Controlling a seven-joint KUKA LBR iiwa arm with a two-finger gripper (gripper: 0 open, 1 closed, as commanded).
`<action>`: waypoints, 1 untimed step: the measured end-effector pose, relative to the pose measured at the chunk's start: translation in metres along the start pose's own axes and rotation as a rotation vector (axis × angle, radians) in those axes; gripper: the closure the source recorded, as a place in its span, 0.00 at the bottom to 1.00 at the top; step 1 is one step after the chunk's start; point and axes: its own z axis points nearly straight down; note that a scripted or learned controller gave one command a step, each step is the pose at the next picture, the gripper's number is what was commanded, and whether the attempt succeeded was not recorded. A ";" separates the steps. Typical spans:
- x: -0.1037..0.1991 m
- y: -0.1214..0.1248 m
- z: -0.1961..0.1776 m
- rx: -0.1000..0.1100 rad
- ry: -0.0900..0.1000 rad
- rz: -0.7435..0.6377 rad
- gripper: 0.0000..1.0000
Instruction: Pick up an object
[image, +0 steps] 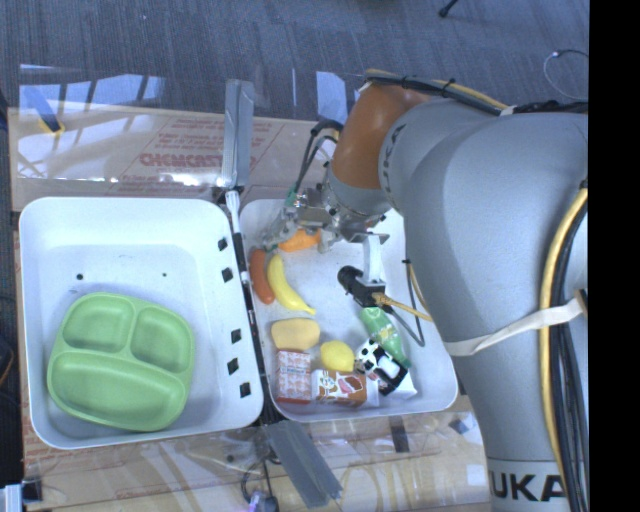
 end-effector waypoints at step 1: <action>0.000 -0.004 -0.007 0.021 0.001 -0.003 1.00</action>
